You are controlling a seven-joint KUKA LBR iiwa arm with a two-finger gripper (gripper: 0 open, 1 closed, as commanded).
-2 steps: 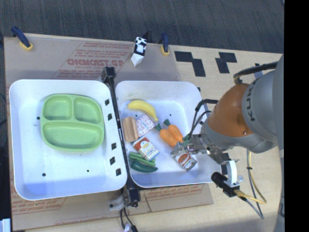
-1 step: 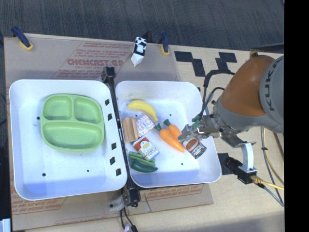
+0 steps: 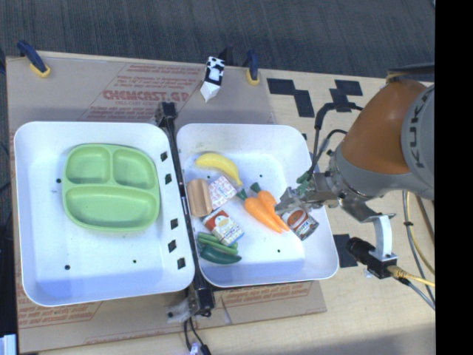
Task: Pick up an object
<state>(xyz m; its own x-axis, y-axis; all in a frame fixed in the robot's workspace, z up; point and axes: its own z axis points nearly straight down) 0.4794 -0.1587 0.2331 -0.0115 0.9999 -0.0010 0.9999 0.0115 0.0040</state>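
Over the right bin (image 3: 318, 261), arm (image 3: 384, 143) reached in low; gripper (image 3: 295, 202) sat between carrot (image 3: 264, 211) and can (image 3: 301, 223), finger state unclear.

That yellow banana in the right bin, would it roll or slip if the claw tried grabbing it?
The banana looks like smooth, glossy toy plastic, so it is probably light, stiff and a bit slippery. Its curved, tapering shape might let it swivel or squirt out of a pinch. It lies flat on the right bin floor, so it seems unlikely to roll far.
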